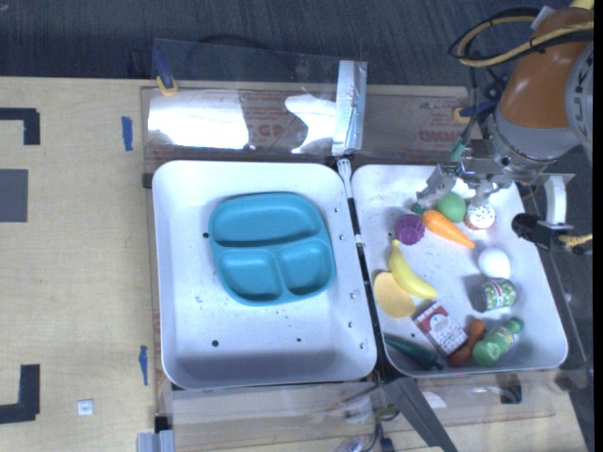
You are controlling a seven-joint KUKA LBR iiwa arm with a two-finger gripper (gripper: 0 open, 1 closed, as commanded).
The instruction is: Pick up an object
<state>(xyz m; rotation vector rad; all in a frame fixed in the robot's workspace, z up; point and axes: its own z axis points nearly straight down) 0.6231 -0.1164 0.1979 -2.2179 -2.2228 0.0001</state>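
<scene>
End effector: the end effector hung low over the far end of the right bin, its two metal fingers spread apart with nothing caught between them.
Nearest thing: a small green ball lay right under the spread fingers, just toward the near side; I judged it the likeliest thing to be picked.
Which way: almost straight down from the fingertips, so a short drop looked enough.
Long axis: the ball was round, so no finger turn seemed needed.
Crowding: an orange carrot touched the ball on its near side, slanting down to the right; a white speckled piece sat just beside it, a purple piece near on the left.
Further off: banana, white egg.
Left bin: a blue divided tray, well apart.
</scene>
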